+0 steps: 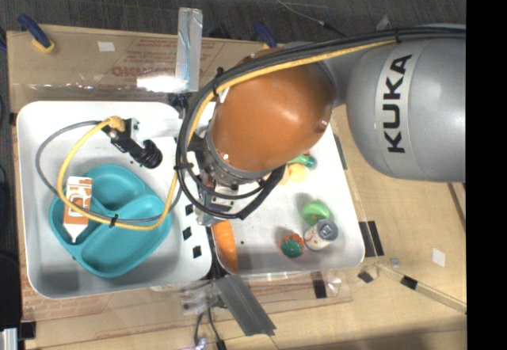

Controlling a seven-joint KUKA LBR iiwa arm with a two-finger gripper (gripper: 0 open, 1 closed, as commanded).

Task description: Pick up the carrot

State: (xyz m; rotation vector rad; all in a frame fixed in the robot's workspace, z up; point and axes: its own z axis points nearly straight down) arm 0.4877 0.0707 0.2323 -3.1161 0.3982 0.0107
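The carrot (pixel 225 244) lies in the right bin (pixel 348 249), at its seven o'clock corner. A small can (pixel 320 234) sits at the carrot's three o'clock.

- A robotics lab is indicated by the grey KUKA arm (pixel 404 103) at three o'clock.
- Two white bins (pixel 32 182) are set on a cardboard-covered bench (pixel 103 47), clamped at eleven o'clock.
- Loose cables (pixel 75 138) are seen at nine o'clock.

Left bin (pixel 32 182) held a teal divided dish (pixel 119 222) with a small orange-and-white carton (pixel 77 208) at its left edge. Right bin (pixel 348 206) held a green object (pixel 314 211), a small can (pixel 321 234), and a red-green ball (pixel 292 244).
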